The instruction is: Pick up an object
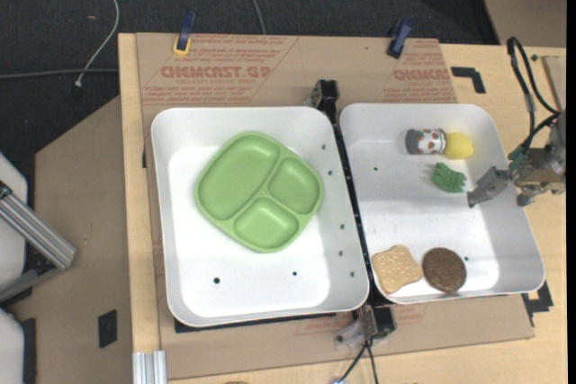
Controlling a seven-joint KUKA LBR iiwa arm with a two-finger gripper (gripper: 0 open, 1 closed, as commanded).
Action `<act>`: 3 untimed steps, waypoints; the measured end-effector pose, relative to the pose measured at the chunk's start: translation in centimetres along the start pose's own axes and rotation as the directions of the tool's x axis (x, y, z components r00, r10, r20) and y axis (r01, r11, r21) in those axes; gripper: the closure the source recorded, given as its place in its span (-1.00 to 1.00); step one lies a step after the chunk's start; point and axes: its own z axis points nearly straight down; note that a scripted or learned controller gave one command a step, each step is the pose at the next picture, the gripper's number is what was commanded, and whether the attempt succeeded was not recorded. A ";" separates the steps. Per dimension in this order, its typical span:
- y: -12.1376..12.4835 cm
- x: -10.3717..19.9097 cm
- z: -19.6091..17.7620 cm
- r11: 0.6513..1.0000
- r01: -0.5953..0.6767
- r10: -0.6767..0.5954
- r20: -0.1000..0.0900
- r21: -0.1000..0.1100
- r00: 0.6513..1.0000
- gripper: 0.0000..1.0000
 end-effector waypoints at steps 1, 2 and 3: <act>0.3 0.0 -0.7 1.000 0.004 -0.004 0.004 -0.013 1.000 -1.00; 0.5 0.2 5.6 1.000 0.004 -0.004 0.002 -0.008 1.000 -1.00; 1.2 0.1 10.1 1.000 0.004 -0.004 0.002 -0.009 1.000 -1.00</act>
